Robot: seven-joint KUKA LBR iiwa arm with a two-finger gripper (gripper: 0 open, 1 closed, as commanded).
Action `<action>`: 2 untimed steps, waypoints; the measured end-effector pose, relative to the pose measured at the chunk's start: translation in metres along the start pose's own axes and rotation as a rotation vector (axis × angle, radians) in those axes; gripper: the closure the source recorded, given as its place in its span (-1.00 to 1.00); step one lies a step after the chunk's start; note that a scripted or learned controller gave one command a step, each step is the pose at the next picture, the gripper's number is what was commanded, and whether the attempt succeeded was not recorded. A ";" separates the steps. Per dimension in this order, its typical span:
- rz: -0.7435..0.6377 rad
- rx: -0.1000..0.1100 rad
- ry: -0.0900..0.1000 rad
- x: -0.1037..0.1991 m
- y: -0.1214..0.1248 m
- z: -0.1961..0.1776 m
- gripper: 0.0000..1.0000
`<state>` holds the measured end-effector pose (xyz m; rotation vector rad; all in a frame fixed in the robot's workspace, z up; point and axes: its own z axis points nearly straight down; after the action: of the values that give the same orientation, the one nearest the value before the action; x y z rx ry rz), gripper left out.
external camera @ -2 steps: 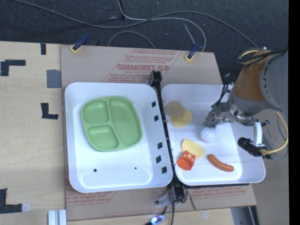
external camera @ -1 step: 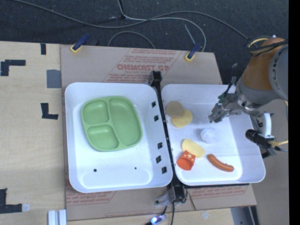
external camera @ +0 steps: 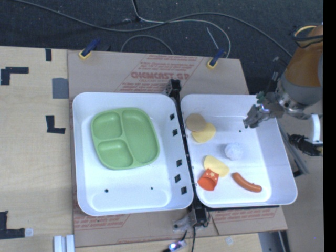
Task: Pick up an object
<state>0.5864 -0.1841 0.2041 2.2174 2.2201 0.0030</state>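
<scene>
Nothing had been picked up yet, as far as the view showed. The gripper [external camera: 254, 117] hung over the upper right part of the right bin [external camera: 278, 161], with nothing visible between its tips; whether the jaws stood open or closed could not be told at this size. All of the picking was still to do: choosing a piece, coming down on it, closing and lifting.

Every loose thing lay to the left of the jaws or below them in the view. Nearest, just below and left, was one white ball [external camera: 234, 151]. Farther left lay one tan disc [external camera: 196, 122] touching one yellow disc [external camera: 205, 133]. Lower down sat one yellow lump [external camera: 216, 166] against one red fries box [external camera: 208, 180], and one sausage [external camera: 247, 182] lay well below the jaws. That made six pieces in the right bin.

The left bin [external camera: 86, 193], well apart from the jaws, held one green divided tray [external camera: 125, 138].
</scene>
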 end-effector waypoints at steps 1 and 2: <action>0.000 -0.002 -0.001 -0.008 0.001 -0.061 1.00; -0.004 0.004 0.001 0.049 0.004 -0.062 1.00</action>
<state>0.5900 -0.1345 0.2658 2.2153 2.2277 0.0002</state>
